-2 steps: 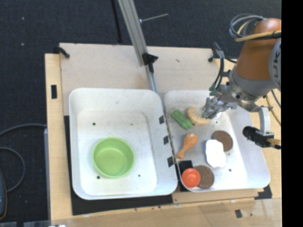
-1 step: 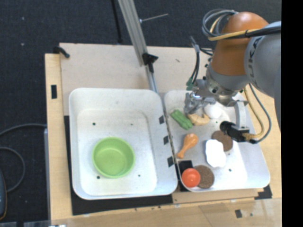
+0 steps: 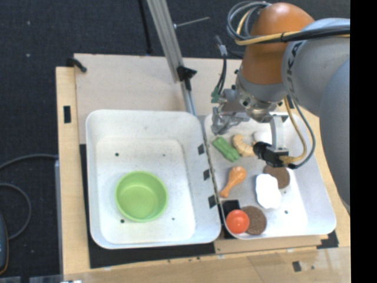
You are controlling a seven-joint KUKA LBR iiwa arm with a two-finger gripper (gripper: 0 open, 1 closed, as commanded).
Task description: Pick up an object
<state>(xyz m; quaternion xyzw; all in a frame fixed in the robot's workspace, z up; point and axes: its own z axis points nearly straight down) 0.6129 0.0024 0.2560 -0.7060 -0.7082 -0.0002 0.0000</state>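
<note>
The shallow white left-hand bin [image 3: 106, 128] is taken as the landmark; inside it, toward its near left part, a round green plastic bowl [image 3: 141, 196] is seen upright. Just right of that bin, across the dividing rim, a second shallow white bin [image 3: 306, 214] is found, where the candidate objects are gathered: a green oblong toy vegetable [image 3: 225, 148], a tan toy drumstick [image 3: 233, 180], a beige lumpy piece [image 3: 241, 144], a red ball [image 3: 237, 220], a brown disc [image 3: 256, 219] and a white rounded block [image 3: 267, 191]. The metal two-finger gripper [image 3: 222, 121] is held just above the far end of the green vegetable; nothing is seen between the fingers, and their spread cannot be told. The approach step is judged to be in hand; a descent centred on the vegetable, then a closing, is called for.
</note>
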